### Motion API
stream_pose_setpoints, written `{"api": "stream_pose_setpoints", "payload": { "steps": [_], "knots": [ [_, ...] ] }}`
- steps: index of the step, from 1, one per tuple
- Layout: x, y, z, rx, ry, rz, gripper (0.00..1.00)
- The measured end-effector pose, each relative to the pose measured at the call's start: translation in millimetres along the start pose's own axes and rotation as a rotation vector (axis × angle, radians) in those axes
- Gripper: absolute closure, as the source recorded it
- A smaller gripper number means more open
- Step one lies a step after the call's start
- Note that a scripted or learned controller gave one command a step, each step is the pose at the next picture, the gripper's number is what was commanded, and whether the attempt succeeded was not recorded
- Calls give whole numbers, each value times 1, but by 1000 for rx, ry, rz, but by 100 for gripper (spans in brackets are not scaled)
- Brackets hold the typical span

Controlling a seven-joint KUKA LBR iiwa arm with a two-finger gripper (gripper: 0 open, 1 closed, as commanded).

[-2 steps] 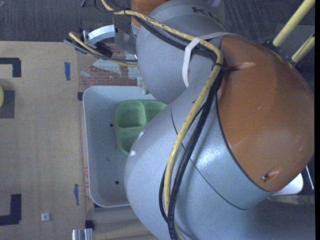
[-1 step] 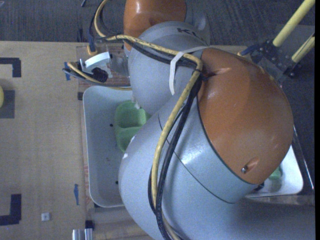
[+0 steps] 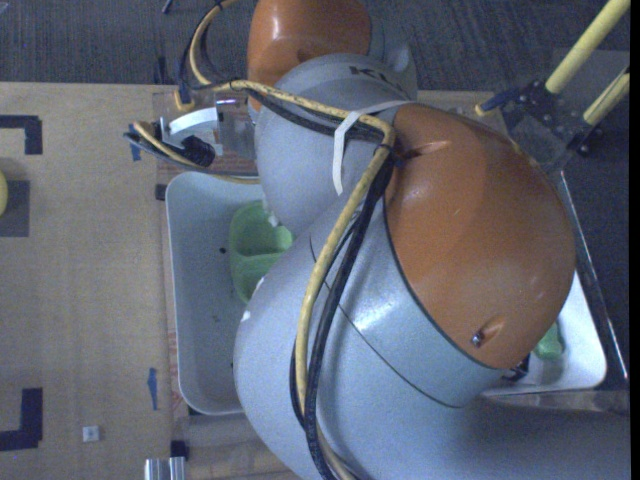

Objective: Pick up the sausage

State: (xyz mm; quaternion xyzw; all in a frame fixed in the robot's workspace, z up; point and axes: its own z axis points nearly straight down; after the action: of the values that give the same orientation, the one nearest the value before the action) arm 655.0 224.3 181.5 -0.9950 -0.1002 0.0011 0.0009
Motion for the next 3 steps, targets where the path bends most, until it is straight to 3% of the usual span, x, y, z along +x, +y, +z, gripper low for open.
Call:
{"api": "stream_pose_setpoints", "payload": {
  "steps": [1, 2, 3],
  "knots": [
    [-16, -3, -229, -2, 3, 1, 100],
    [3, 1, -124, -2, -4, -211, 100],
    [3, 1, -108, -1, 2, -1, 100]
  ]
}}
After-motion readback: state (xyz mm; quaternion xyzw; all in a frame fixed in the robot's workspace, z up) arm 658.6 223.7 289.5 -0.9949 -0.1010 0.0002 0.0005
